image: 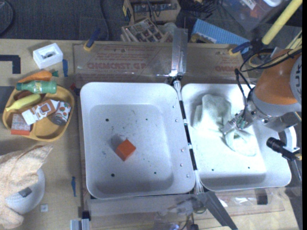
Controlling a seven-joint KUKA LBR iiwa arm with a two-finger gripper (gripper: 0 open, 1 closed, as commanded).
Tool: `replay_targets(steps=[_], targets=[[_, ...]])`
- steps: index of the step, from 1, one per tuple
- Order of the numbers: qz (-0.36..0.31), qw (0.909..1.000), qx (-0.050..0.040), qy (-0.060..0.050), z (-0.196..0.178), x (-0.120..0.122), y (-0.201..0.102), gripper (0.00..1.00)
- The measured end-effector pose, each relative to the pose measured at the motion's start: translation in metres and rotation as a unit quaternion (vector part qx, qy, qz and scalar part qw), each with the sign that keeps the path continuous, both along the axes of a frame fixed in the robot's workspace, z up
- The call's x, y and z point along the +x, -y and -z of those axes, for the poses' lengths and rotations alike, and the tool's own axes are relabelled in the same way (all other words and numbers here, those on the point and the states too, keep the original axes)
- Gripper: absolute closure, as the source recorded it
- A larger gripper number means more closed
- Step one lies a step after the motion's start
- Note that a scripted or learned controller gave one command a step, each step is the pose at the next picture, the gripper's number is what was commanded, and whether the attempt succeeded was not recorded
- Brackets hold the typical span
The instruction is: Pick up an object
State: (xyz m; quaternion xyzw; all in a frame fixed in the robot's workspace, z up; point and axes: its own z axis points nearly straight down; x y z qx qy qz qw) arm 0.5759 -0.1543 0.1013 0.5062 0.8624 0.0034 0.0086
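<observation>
At the far left of the desk [62, 143] you are seeing a yellow bowl [48, 134] holding a green bottle [37, 86], a banana [21, 101] and small packets. Next, the left bin [96, 99] is carrying an orange cube [126, 149] near its middle, sitting alone on the floor. In the right bin [268, 171] a pale cloth [213, 111] is lying crumpled, and the tool [238, 123] is reaching down at the cloth's right edge; how the tool is set you cannot tell.

Two white bins [96, 99] are sitting side by side. One orange block [126, 149] is lying in the left; one pale cloth [213, 111] in the right.
</observation>
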Motion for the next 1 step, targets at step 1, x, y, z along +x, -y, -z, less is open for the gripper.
replay_targets(steps=[1], targets=[[0.087, 0.9962, 0.0019, -0.008, -0.0836, 0.0145, -0.0719, 1.0]])
